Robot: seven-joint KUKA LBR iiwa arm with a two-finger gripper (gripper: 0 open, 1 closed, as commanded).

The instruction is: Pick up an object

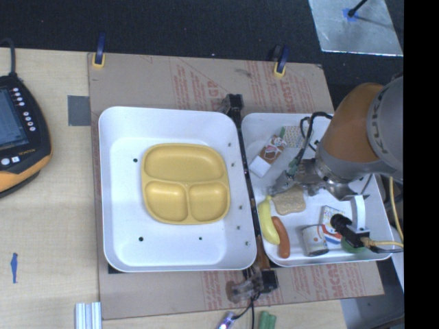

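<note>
Nothing was lifted yet. The gripper (293, 177) hung low in the right bin (255, 125), just above the toast (289, 202) near its middle; its grip state couldn't be told.

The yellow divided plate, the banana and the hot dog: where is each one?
yellow divided plate (185, 182): camera view, on the ridge where its compartments meet, left bin.
banana (266, 221): camera view, mid-length of the fruit, right bin.
hot dog (280, 236): camera view, middle of the sausage, beside the banana.
</note>
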